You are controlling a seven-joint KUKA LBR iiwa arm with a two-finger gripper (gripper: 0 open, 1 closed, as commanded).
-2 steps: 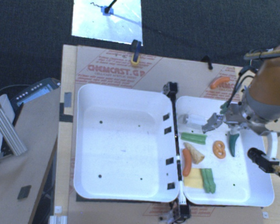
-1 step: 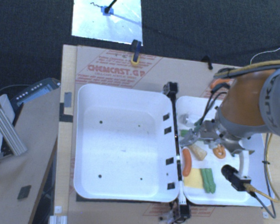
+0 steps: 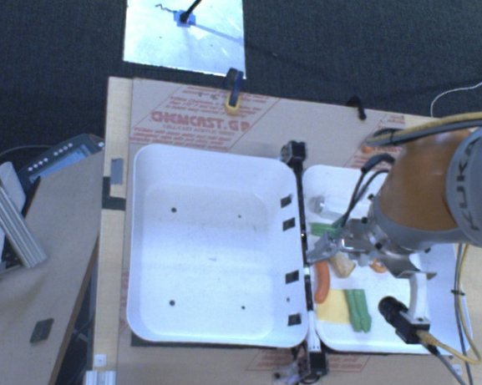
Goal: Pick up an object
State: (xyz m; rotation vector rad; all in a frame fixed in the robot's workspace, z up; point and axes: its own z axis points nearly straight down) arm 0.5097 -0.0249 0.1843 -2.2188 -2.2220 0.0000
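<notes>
Orange carrot-shaped piece [image 3: 323,282], yellow flat block [image 3: 334,310] and green ridged stick [image 3: 358,310]: near front-left corner of right white plastic bin [image 3: 378,345]. Metal claw [image 3: 330,247] above them; grip state cannot be told.

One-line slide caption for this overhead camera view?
KUKA arm lowers its gripper into the right bin above an orange piece and green piece.

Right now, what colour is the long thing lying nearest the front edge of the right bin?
Green. The long piece shows best in the camera view, beside a yellow item.
</notes>
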